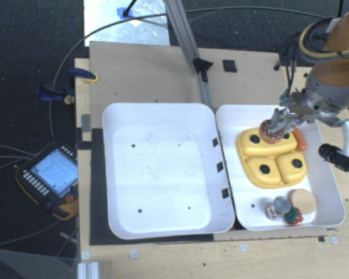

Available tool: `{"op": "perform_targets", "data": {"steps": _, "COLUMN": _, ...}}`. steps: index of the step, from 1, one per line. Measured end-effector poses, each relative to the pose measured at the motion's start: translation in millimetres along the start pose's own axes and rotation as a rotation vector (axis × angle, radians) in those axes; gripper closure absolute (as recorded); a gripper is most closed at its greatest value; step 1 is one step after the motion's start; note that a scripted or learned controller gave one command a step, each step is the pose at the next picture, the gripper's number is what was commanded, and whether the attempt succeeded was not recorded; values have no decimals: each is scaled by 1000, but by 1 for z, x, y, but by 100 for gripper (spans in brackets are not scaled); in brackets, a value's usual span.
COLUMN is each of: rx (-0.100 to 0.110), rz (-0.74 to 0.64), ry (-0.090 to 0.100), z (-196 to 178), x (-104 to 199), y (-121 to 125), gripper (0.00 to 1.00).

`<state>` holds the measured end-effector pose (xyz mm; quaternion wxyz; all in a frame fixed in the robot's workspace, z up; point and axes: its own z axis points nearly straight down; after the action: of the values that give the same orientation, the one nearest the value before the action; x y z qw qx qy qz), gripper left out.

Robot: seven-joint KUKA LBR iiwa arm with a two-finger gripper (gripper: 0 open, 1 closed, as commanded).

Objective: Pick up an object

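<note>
So I'm reaching in from the right, with my gripper [274,129] down over the right bin [232,156], sitting right on top of the big yellow block [271,161]. That's the chunky yellow thing with dark round holes in it, lying in the upper middle of that bin. My gripper tip is over its upper lobe, and there's a brownish ring-looking bit [271,134] right at the tip, but I honestly can't tell if that's part of me or some small object. Whether I'm spread, closed or pinching anything is also something I cannot tell from up here, since the wrist covers the view.

Just beside the yellow block's upper right edge there's a small orange piece [300,139], touching or almost touching it. Down in the lower right corner of the same bin is a little cluster: a round tan disc [303,200], a small grey and silver thing [277,206], and something green and red [292,216] tucked against them. They're all bunched up close, too small for me to name properly.

The left bin [160,167] sits right next to mine, the two rims meeting in the middle. The bench [139,68] is brownish board, with a grey pole [183,28] slanting across the top and a handheld pendant [49,176] with a lit screen off to the far left on the dark floor.
</note>
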<state>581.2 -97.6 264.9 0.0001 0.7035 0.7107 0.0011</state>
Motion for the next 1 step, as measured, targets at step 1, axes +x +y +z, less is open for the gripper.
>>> {"op": "perform_targets", "data": {"steps": 1, "rx": 0, "rz": 1, "ry": -1, "z": 8, "x": 50, "y": 6, "gripper": 100}}
